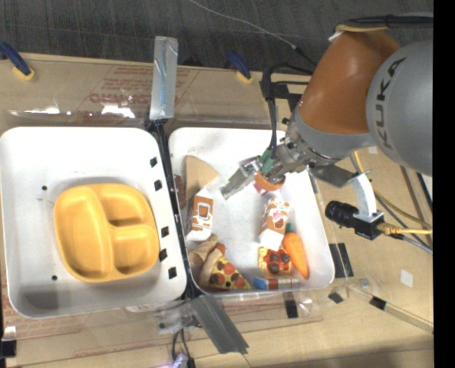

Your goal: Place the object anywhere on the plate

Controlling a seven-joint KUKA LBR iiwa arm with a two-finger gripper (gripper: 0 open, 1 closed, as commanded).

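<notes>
Over right bin point(319, 228): pincer point(267, 176) apparently gripping small orange item point(270, 181); finger gap unclear.

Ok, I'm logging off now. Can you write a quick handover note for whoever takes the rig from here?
Gripper: over the right bin, upper middle; something small and orange sits at its tip, but whether it is gripped I cannot tell.
Plate: yellow, divided, in the left bin, nothing on it.
Toy food lies in the right bin: carrot, pizza slice, small carton, others beside them.
Done: nothing placed yet.
Left: secure one object, carry it across to the left bin, set it anywhere on the plate.
</notes>
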